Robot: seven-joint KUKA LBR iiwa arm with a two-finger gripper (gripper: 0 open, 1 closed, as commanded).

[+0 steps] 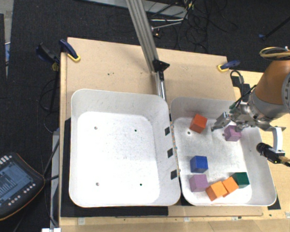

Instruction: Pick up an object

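Note:
My gripper (pixel 229 126) hangs over the back of the right bin (pixel 260 168), its fingers open. A pale purple block (pixel 232 134) lies just below and between the fingertips, resting on the bin floor, not lifted. An orange cube (pixel 198 123) sits to the left of the gripper. Nearer the front lie a blue cube (pixel 198 164), a purple cube (pixel 198 182), an orange block (pixel 217 189) and a green block (pixel 240 180).
The left bin (pixel 84 133) stands beside the right one, joined along a black-clipped rim. A slanted metal pole (pixel 146 34) rises from the back between the bins. A teach pendant (pixel 6 182) lies off the bench at the lower left.

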